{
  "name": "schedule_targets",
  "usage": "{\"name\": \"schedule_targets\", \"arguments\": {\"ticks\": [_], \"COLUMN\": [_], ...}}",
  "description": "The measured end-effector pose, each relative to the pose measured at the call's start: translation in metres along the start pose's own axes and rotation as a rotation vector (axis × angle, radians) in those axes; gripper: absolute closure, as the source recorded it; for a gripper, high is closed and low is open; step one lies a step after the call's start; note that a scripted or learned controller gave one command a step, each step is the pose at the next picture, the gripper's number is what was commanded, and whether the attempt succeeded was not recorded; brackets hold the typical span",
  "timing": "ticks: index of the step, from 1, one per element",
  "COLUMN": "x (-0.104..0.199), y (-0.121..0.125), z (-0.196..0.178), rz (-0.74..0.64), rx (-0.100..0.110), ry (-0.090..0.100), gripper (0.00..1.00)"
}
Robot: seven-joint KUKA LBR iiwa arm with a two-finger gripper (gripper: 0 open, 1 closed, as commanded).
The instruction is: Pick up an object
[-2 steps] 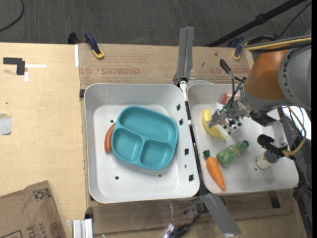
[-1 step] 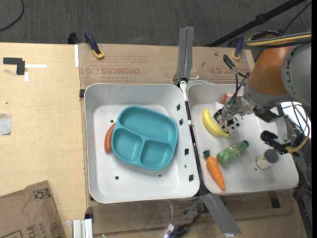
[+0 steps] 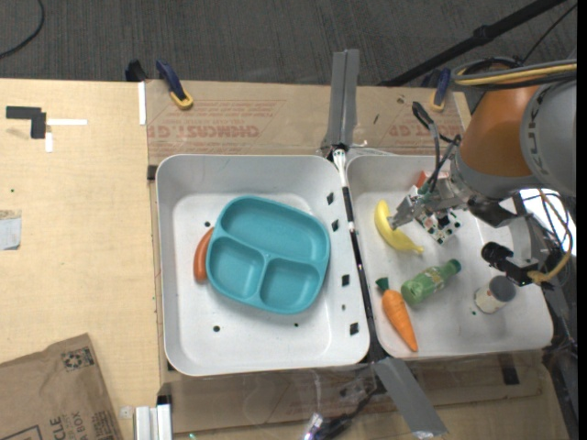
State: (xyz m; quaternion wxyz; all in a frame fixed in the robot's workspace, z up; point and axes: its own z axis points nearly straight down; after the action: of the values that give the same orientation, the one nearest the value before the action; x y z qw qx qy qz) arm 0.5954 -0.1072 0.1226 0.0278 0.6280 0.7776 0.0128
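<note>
My fingers (image 3: 424, 216) hang in the right bin (image 3: 523, 335), just beside the banana (image 3: 393, 227); I cannot tell whether they are apart or together. The banana's curved skin could roll aside, and the green bottle (image 3: 428, 281) lies near enough to be nudged.

We count two shallow white bins, a left bin (image 3: 174, 246) and a right bin (image 3: 514, 328). In the left one we see one teal divided plate (image 3: 268, 255), with three compartments, and one orange sausage-shaped piece (image 3: 201, 255) at its left edge. In the right one we count one banana (image 3: 393, 229), one carrot (image 3: 399, 317) and one green bottle (image 3: 429, 281). We also count one arm with one gripper (image 3: 426, 214), and two blue clamps (image 3: 172, 84) at the bench's far edge.
</note>
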Motion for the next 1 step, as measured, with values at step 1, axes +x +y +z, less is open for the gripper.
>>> {"name": "schedule_targets", "arguments": {"ticks": [1], "x": [0.0011], "y": [0.0187], "z": [0.0128], "rz": [0.307], "rx": [0.027], "ry": [0.008], "gripper": [0.00]}}
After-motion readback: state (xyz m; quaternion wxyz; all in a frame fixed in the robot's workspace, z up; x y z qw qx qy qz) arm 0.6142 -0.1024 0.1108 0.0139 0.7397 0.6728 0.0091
